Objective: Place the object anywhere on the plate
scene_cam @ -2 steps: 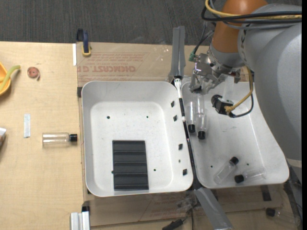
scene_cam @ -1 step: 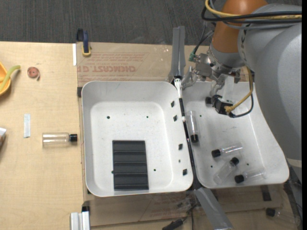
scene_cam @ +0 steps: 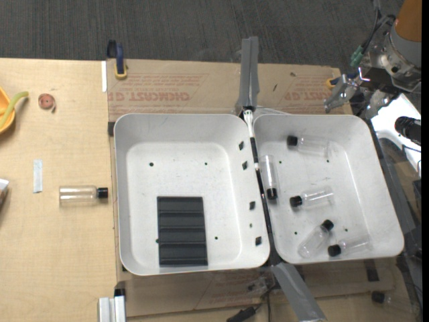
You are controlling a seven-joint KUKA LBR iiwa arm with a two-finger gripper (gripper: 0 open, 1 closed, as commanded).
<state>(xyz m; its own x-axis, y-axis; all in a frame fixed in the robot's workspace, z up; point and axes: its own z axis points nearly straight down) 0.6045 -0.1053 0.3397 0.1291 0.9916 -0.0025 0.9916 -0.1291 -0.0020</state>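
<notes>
The end effector (scene_cam: 345, 89) hangs at the right bin's (scene_cam: 375, 146) far rim; its grip state I cannot tell. Five vials lie in that bin, the nearest (scene_cam: 303, 142) just below it. Best drop straight over one, grip across its width, then carry to the dark plate (scene_cam: 181, 231) in the left bin.

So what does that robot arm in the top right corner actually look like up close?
The arm has an orange band at the top corner with a grey ring below it. Under that sits a cluster of silvery metal parts, thin cables with a touch of green, and white housing at the edge. The tool is a small shiny metal piece poking out towards the bins.
</notes>
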